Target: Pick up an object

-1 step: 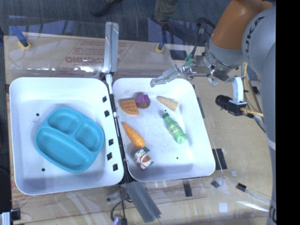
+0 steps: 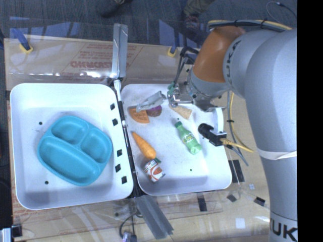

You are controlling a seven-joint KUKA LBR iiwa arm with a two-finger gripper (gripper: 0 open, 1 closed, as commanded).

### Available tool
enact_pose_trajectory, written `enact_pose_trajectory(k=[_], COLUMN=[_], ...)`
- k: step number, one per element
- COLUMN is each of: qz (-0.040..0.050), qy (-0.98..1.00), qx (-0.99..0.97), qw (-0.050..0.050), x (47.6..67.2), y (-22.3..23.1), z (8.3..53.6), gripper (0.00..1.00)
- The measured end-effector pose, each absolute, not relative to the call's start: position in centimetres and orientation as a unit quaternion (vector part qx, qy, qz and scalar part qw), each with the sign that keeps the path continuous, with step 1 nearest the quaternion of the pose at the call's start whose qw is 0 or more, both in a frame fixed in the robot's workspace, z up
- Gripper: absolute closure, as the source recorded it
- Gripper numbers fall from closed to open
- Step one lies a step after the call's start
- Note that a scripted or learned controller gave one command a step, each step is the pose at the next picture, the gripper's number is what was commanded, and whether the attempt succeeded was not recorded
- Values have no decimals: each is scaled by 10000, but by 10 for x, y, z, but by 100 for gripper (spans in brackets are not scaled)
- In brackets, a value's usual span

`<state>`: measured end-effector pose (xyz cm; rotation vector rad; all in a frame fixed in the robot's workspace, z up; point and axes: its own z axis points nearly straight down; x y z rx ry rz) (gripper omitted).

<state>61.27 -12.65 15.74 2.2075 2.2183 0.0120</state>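
My gripper reaches leftward from the grey wrist into the back of the right bin. Its tip hangs over a brown-orange slice and a dark purple piece near the bin's back left corner. I cannot tell whether it touches either one. A tan wedge lies just under the wrist. Further forward lie a carrot, a green bottle and a small red-labelled can.
The left bin bears a blue divided plate. A divider with black clips runs between the bins. A black connector with yellow cable hangs off the arm over the right bin's right side.
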Motion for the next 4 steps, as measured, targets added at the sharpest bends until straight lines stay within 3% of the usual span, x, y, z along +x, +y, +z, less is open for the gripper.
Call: enact_pose_trajectory(k=[1,2,3,4], qz=[5,27,-8,-4], qy=[7040,7020,7110,7104], qx=[7100,7119,7032,7038], qw=[150,201,-1,-4], x=[530,502,496,489], y=[-111,-109,-94,-56], z=[100,102,102,239], gripper=[0,0,100,100])
